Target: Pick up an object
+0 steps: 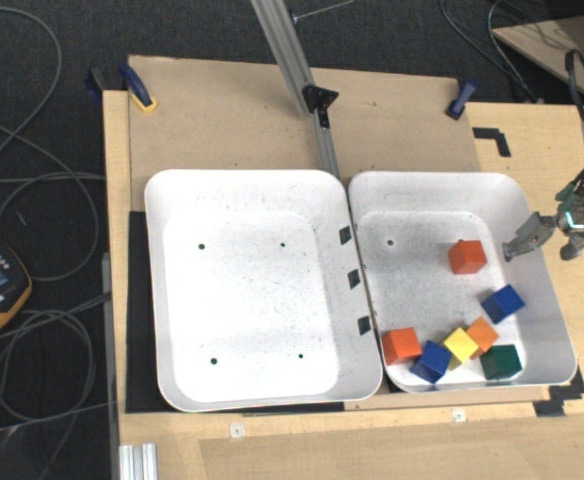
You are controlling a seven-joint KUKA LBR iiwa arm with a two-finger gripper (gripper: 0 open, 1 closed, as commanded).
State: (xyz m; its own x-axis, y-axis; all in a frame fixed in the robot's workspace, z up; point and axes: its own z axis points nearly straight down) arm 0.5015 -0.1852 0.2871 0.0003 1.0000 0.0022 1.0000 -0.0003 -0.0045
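Observation:
Several small blocks lie in the right bin (422, 193). A red-orange block (466, 256) sits alone near the bin's middle right. A blue block (503, 302) lies below it. Along the front wall cluster an orange block (402, 344), a second blue block (432, 360), a yellow block (460, 345), another orange block (483, 333) and a green block (501, 362). My gripper (549, 243) hovers over the right bin's right rim, to the right of the red-orange block. Its fingers stand apart with nothing between them.
The left bin (242, 193) lies beside the right one, with black clips along the shared wall. A grey metal bar (292, 58) slants in from the top to the bins' junction. Blue clamps (137, 88) hold the board's back corners. Cables lie on the floor at left.

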